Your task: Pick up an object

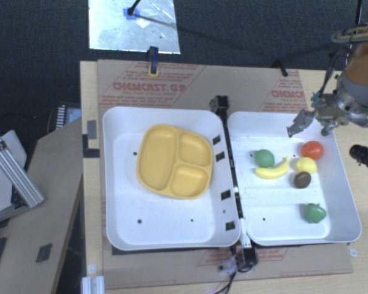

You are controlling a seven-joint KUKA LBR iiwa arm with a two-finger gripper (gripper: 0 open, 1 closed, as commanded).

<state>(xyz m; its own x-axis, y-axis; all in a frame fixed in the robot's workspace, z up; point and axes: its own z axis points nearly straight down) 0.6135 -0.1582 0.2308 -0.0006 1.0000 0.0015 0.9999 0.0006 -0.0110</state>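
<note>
Bins: we take the right bin as landmark; the left bin sits touching its left side.
Tray: a yellow tray lies in the left bin, well apart from the landmark's contents.
Gripper: the gripper hovers over the right bin's far edge, fingers spread, nothing between them.
Banana: the banana lies mid-bin.
Tomato: the tomato is nearest the gripper, toward the far right.
Advice: we judge the tomato the easiest pick; centre above it, descend straight, clear of the lemon just beside.
</note>
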